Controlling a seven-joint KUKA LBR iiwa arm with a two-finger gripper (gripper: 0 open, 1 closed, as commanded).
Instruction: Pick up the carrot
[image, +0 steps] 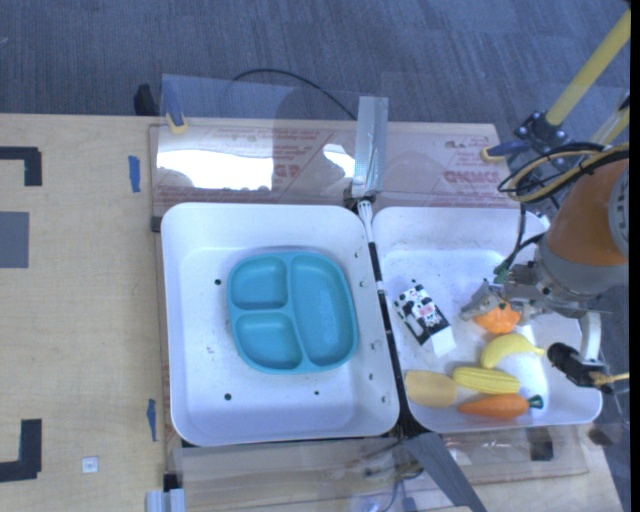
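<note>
The carrot (493, 406), long and orange with a dark green end, lies along the front wall of the right bin (450, 235). It rests just under a yellow corn cob (487, 380). My gripper (490, 300) hangs further back in that bin, directly over a small orange item (497, 321) and well apart from the carrot. The grey wrist and the orange band (590, 235) come in from the right.
The right bin also holds a black-and-white patterned box (421, 312), a yellow fruit (508, 349), a white piece (531, 374) and a pale yellow lump (430, 388). The left bin (190, 300) carries a blue divided plate (293, 310). Cables (540, 165) hang at the back right.
</note>
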